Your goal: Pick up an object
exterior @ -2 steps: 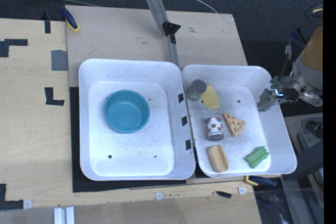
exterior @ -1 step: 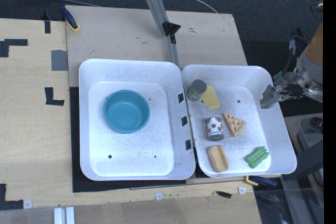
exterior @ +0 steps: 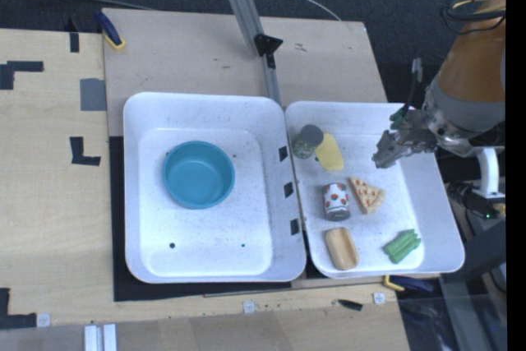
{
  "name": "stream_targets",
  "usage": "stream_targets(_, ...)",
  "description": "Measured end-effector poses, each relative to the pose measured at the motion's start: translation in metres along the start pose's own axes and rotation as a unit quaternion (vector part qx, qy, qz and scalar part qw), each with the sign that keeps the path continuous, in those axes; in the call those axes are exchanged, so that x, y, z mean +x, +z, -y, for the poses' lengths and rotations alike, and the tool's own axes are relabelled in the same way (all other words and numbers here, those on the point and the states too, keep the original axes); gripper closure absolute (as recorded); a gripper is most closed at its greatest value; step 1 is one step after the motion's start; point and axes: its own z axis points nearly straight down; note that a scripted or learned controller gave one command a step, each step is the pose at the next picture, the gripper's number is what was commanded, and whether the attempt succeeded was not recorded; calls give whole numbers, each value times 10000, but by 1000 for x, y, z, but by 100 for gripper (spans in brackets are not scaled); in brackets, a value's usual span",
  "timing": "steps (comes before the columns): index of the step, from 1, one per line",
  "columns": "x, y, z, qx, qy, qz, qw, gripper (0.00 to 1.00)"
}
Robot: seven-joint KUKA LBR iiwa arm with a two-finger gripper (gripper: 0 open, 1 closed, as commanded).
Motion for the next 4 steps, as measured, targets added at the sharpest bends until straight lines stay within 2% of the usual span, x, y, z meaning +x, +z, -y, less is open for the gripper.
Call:
stream_targets(2, 107, 20, -27, 7, 4, 3, 10000, 100)
stream_targets(4, 224, 18, -36, 2, -5, 2, 10000, 100)
